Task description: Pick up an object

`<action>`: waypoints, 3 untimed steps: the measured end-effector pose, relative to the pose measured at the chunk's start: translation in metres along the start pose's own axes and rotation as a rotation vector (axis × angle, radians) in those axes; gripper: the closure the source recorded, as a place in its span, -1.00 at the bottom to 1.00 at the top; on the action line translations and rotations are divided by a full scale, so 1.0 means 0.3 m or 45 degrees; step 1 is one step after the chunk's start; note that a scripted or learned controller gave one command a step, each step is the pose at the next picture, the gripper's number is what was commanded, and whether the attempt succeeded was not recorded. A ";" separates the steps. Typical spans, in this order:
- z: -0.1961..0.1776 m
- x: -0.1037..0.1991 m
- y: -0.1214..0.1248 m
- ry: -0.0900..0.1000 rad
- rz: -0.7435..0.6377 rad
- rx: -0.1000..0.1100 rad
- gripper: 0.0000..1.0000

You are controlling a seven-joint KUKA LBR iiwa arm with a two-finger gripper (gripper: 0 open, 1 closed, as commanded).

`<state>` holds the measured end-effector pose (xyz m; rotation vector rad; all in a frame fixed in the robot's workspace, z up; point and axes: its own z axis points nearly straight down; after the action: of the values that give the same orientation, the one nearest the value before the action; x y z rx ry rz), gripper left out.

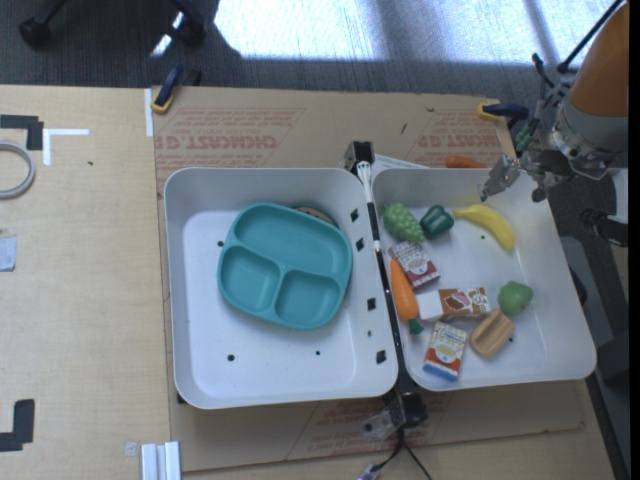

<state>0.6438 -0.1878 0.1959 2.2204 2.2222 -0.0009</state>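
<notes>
The right bin (pixel 560 268) holds several toy foods: a yellow banana (pixel 487 223), green grapes (pixel 403 223), a green pepper (pixel 437 221), an orange carrot (pixel 403 290), a red carton (pixel 415 265), a brown snack box (pixel 462 303), a green apple (pixel 515 296), a bread piece (pixel 491 333) and an orange juice box (pixel 446 351). My gripper (pixel 518 181) hangs over the bin's far right corner, just above and right of the banana. It stands open with nothing between its fingers.
The left bin (pixel 200 348) holds a teal divided plate (pixel 286 266) with a brown item (pixel 316 211) peeking out behind it. A small orange object (pixel 462 162) lies on the cardboard behind the right bin. The arm's orange band (pixel 608 68) is at the right edge.
</notes>
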 end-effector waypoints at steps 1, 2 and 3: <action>0.345 -0.014 -0.095 0.000 0.004 0.000 -1.00; 0.347 0.229 0.004 0.001 -0.002 0.006 -1.00; 0.346 0.308 -0.289 0.001 0.006 0.001 -1.00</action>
<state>0.5570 -0.0957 0.0921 2.2261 2.2178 -0.0015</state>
